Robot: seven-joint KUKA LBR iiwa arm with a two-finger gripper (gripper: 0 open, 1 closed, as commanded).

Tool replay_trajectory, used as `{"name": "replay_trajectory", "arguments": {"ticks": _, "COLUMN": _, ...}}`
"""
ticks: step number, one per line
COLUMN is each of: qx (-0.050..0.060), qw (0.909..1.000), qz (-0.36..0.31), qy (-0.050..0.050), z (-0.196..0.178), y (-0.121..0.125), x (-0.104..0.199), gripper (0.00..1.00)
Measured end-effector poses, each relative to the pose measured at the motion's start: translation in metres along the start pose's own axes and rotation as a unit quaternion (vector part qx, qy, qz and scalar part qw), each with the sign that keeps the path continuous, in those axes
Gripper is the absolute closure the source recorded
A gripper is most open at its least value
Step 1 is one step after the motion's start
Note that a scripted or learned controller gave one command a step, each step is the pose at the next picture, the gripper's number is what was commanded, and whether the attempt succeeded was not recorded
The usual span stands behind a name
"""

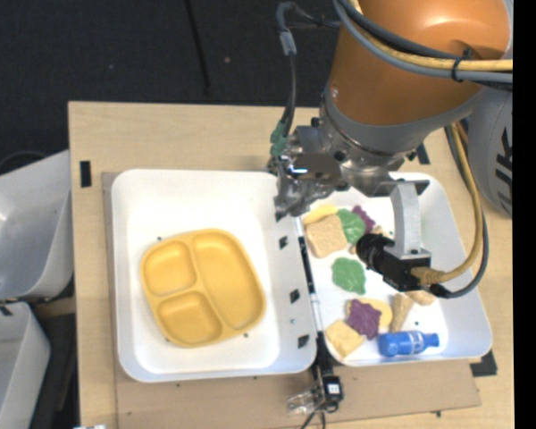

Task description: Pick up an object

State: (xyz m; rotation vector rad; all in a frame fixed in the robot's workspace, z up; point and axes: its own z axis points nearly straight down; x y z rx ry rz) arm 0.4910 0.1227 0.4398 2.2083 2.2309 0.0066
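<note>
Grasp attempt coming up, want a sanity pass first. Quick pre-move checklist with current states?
1. Objects available in the right bin: ok; blue bottle, purple piece, green piece and tan square lie there.
2. Gripper over a target: not ok; it sits at the divider between the bins, by the tan square's corner.
3. Jaws open or shut: cannot tell.
4. Anything already held: cannot tell; nothing is seen between the jaws.
5. Left bin contents out of the way: ok; yellow divided plate lies mid-bin, apart from the gripper.
6. Objects separated for a clean grasp: not ok; several touch or overlap.
</note>
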Motion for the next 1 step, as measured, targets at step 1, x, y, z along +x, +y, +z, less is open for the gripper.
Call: {"name": "replay_trajectory", "arguments": {"ticks": 1, "qx": 0.002, "qw": 1.0000, "qz": 0.007, "qy": -0.002, "z": -0.0160, "y": -0.0003, "x": -0.0494, "gripper": 1.00}}
